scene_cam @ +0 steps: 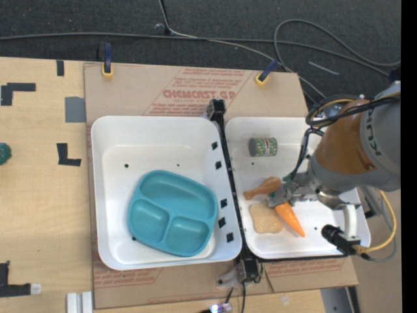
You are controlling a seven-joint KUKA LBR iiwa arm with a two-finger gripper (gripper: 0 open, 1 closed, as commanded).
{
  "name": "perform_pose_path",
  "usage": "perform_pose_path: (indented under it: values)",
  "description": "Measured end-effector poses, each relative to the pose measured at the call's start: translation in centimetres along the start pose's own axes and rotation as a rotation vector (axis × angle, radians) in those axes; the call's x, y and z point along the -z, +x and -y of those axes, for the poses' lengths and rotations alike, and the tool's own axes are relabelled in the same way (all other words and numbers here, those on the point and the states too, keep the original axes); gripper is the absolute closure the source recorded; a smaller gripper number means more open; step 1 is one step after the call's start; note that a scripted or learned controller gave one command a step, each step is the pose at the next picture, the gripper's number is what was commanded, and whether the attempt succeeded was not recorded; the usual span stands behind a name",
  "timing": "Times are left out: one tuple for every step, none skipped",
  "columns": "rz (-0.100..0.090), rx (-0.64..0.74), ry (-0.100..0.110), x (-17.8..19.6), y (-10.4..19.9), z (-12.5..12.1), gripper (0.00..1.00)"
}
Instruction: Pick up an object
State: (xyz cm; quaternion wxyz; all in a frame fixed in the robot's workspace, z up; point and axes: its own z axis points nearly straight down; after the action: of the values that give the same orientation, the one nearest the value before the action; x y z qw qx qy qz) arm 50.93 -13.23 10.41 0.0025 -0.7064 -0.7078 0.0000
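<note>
Pincer (284, 195) sat low in the right bin (296, 245), down among the toy food; its tip was dark and small, crowded by the objects, so whether it was released or clenched on anything could not be told. Orange carrot (290, 218) lay right at the tip, slanting down and to the right, top end touching or just under the pincer. Chicken drumstick (262, 188) lay just beside the pincer on its left, thin end pointing left. Beige bread-like piece (266, 220) lay just below that, touching the carrot's side. Small green can (263, 147) lay on its side further up the bin, apart from the cluster.

Arm (352, 150) came in from the right, orange band above the wrist, hanging over the right bin's edge. Left bin (104, 135) held a teal divided plate (172, 212), well apart from the pincer. Both bins rested on a cardboard sheet on the wooden surface (39, 194).

Step judged: grasp attempt at the carrot or the drumstick, not yet confirmed, nothing seen lifted. Next move called for a firm close on one item only, then a straight rise; risk of nudging the bread piece or pinching two things at once
</note>
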Motion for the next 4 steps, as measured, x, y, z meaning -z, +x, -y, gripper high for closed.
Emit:
perform_pose_path:
  values:
    - [0.004,-0.002,-0.005,4.6,-0.2,0.8,1.0]
    - [0.004,0.0,-0.007,10.2,0.8,0.9,1.0]
    - [0.005,0.0,-0.008,16.1,0.9,0.1,1.0]
    - [0.003,0.004,-0.001,14.3,6.3,-1.3,1.0]
